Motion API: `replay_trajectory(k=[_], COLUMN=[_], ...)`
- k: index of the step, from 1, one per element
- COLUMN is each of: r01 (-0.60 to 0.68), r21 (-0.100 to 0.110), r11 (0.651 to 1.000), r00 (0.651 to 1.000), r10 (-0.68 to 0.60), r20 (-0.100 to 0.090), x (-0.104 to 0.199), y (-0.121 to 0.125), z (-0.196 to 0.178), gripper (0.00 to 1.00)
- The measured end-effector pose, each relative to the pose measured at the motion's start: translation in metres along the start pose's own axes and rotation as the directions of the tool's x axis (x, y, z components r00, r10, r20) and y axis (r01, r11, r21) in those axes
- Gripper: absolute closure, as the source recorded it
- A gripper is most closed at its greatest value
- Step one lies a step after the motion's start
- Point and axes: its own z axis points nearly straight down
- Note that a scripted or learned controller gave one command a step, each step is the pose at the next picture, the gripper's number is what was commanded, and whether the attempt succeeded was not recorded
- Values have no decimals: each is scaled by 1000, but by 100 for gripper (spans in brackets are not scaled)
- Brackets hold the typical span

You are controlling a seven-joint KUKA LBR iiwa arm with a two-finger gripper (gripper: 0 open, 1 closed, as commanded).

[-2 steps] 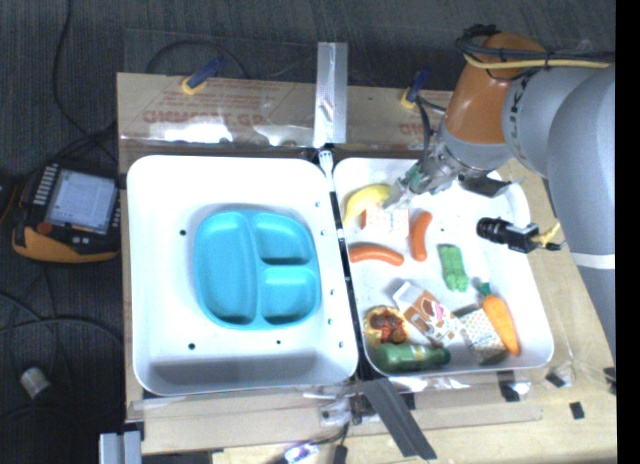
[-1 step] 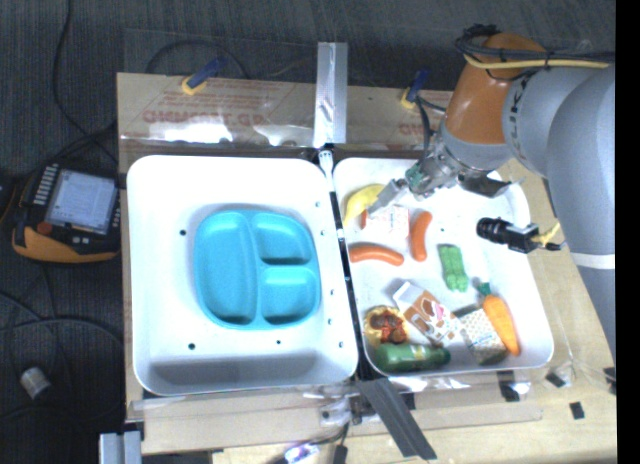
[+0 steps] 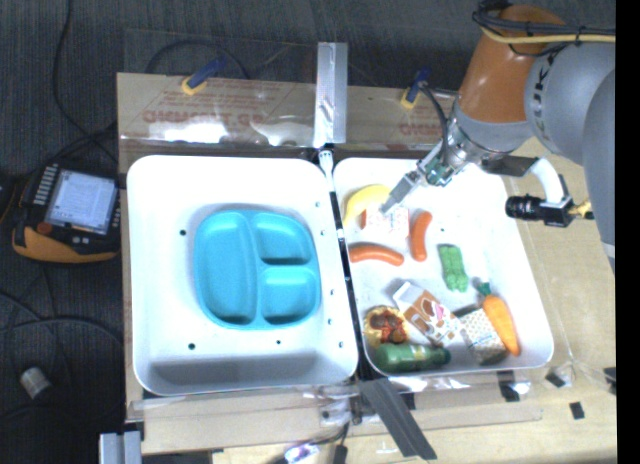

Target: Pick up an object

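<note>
Reaching over the right bin (image 3: 527, 282), the gripper (image 3: 388, 202) partly hides a white object (image 3: 397, 220); its opening unreadable.

Dark grey carpet floor (image 3: 80, 42), black cables (image 3: 60, 12) trailing across it, handheld control pendant (image 3: 70, 207) lying left of the worktop (image 3: 250, 102), blue-and-yellow clamps (image 3: 200, 77) at its far edge, even overhead light

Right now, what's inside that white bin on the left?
The left bin holds a blue tray with three compartments, lying flat near the middle. Nothing sits in the tray that I can see. Whatever lies under the tray is covered, so I can't tell.
</note>
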Motion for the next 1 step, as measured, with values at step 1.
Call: replay_trajectory(k=[1], r01=[-88], r21=[-8], r11=[996], r00=[996], r10=[88], r20=[5], x=[-24], y=[-44], z=[77], gripper=[0])
